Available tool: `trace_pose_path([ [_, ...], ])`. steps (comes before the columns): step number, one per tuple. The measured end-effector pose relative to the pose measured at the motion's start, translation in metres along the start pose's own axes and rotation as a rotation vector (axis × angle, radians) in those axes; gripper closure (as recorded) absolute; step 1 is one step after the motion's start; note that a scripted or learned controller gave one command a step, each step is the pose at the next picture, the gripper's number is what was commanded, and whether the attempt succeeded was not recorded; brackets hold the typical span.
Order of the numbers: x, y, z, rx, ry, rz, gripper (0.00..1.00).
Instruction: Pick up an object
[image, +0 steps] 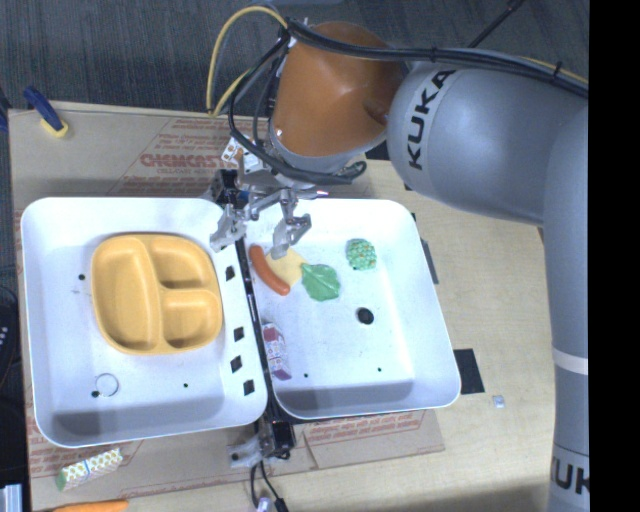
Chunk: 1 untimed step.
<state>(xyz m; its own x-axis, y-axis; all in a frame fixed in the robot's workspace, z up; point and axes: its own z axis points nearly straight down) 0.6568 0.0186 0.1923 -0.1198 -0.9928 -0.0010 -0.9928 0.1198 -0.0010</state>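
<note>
Sausage (270, 270) lengthwise from upper left to lower right, under released claw (257, 229).

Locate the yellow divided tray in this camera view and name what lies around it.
The yellow divided tray lies in the left bin, toward its upper middle. The bins' shared rim runs along its right, with the gripper above that rim.

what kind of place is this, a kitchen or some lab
Most likely a robotics lab test bench, not a kitchen. A large grey KUKA arm reaches over two shallow white plastic bins set on flattened cardboard, and the food, such as the small orange toy carrot, looks like plastic.
</note>
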Motion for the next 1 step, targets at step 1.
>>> trace_pose_path([
  [1,0.0307,0.0037,0.0001,-0.001,0.0,-0.462,0.0],
])
